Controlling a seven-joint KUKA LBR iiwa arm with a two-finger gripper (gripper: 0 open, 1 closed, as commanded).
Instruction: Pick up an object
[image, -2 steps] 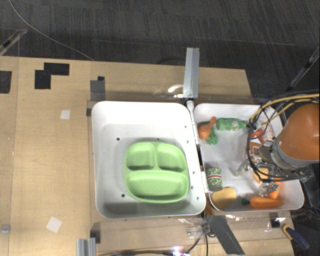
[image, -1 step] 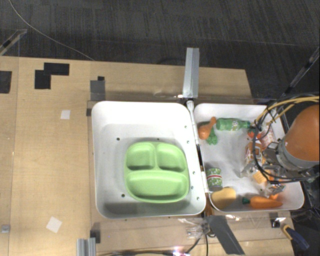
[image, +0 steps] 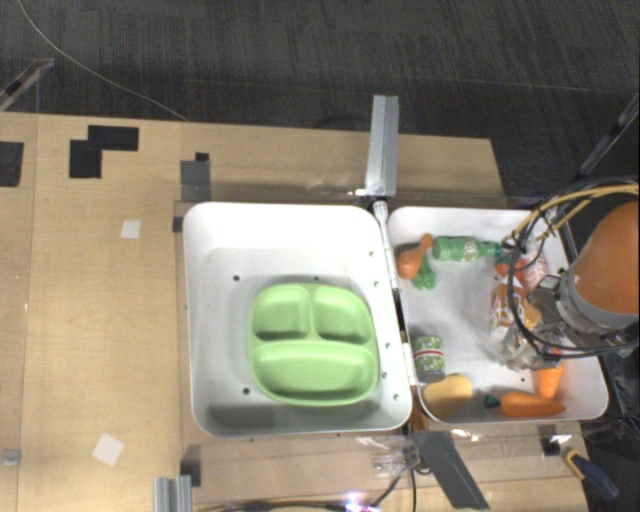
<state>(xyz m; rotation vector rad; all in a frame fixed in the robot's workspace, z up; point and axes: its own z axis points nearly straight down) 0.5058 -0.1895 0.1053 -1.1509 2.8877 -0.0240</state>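
The grey arm with its orange band (image: 608, 262) reaches over the right white bin (image: 470, 222), its cables hiding the pincer (image: 520, 345), so its grip cannot be told. An orange toy carrot (image: 530, 405) lies just below it at the bin's near edge; a green divided plate (image: 313, 342) sits in the left white bin (image: 215, 300).

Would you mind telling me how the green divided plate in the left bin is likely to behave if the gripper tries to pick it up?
The green divided plate looks like moulded plastic, so probably stiff and light. It lies flat in the left bin with low rounded edges, so the fingers may slip off rather than catch the rim. Wide and flat, it would likely slide when pushed, not roll or tip.
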